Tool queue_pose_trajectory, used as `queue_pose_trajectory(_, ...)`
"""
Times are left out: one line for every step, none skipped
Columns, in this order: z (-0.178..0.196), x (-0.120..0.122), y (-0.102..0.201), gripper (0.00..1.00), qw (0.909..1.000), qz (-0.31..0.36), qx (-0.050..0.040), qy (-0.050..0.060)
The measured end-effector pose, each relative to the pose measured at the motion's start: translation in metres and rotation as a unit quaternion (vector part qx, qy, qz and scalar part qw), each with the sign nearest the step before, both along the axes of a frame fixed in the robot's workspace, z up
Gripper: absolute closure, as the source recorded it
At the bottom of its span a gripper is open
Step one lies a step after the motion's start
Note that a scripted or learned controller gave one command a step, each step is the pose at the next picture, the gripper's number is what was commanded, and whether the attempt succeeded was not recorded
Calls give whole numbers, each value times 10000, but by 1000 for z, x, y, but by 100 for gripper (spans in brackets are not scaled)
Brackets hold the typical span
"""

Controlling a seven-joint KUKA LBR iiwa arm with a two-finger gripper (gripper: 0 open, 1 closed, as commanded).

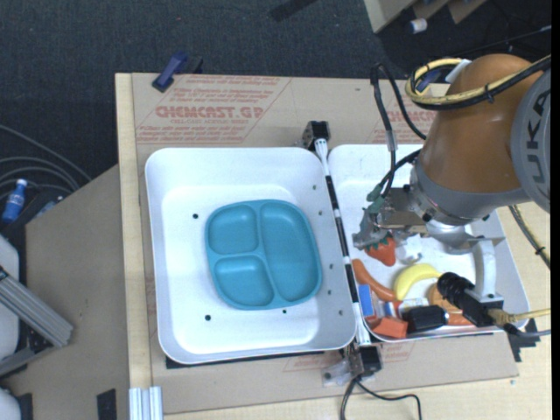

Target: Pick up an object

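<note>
You'll find the grey two-finger gripper (378, 226) low over the shallow white right-hand bin (350, 171), toward its 9 o'clock side. You cannot tell from here whether the claw is open or closed. A small orange-red piece (383, 255) lies just at the gripper's 6 o'clock, and a yellow banana-shaped toy (416, 278) sits near its 5 o'clock. The shallow white left-hand bin (166, 234) holds a teal three-compartment plastic plate (262, 254) at its centre.

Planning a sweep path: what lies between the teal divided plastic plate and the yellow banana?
In the camera view, the bins' adjoining rims and a curved orange piece.
</note>
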State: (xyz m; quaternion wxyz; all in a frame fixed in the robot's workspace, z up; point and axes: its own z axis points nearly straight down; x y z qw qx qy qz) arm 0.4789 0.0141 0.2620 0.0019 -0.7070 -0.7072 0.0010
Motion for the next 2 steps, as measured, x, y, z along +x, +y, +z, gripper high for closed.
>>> queue_pose_trajectory(17,0,-59,100,10000,-5,-13,-26)
queue_pose_trajectory(2,0,-111,100,10000,-6,-5,-10)
